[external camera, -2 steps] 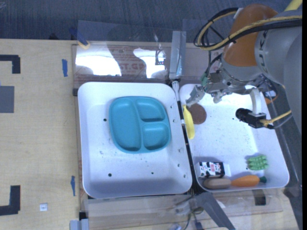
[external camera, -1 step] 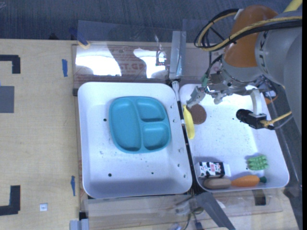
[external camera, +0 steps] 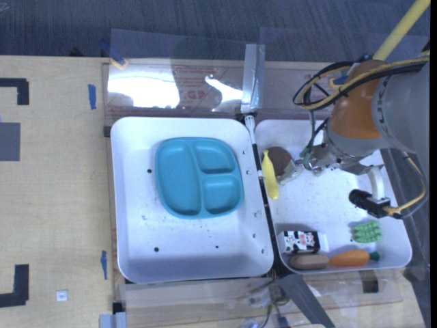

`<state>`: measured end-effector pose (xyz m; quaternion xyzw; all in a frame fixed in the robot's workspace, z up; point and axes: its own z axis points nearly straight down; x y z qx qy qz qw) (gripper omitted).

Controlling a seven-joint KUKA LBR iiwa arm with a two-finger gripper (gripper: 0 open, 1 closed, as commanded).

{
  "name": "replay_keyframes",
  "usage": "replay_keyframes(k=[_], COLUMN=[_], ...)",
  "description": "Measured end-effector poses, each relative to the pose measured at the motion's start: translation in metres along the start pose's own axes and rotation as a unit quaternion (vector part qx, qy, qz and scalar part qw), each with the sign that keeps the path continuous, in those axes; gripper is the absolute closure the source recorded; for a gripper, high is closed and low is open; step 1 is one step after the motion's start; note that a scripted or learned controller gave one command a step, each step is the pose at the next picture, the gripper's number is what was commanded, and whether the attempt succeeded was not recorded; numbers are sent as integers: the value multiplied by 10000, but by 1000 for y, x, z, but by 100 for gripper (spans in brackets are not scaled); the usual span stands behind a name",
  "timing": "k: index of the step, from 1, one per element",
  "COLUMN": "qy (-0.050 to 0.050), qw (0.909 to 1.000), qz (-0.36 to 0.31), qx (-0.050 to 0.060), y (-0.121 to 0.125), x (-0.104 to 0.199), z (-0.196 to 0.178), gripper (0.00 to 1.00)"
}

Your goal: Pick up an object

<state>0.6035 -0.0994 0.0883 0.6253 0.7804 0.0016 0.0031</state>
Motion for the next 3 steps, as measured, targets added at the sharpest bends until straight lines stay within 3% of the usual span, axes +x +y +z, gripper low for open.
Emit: replay_keyframes(k=[1,2,3], qy=[5,-8,17], qw=[9997,9997,9955], qz=[259,246,947], qx=[12,-11,-14], y=[40,41,77], x=[-6,-5,75], z=[3,-9,-101], gripper=[0,100,100])
